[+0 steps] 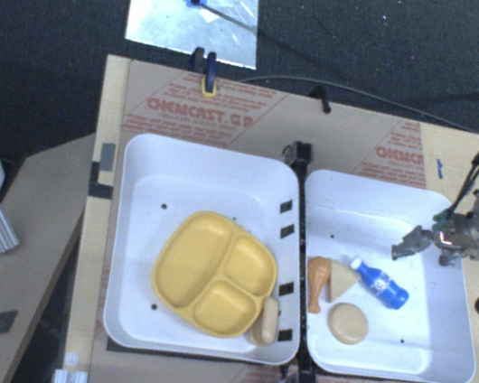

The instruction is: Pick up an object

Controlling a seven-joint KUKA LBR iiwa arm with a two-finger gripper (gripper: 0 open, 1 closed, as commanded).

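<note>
Bottle: small, blue, white-capped, lying flat.

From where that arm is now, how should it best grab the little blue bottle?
Probably across the middle of the blue bottle, coming straight down from above. It lies on its side in the right bin, slanting with its white cap toward the upper left, so fingers should close across its narrow width. The gripper hovers above right of it.
</note>
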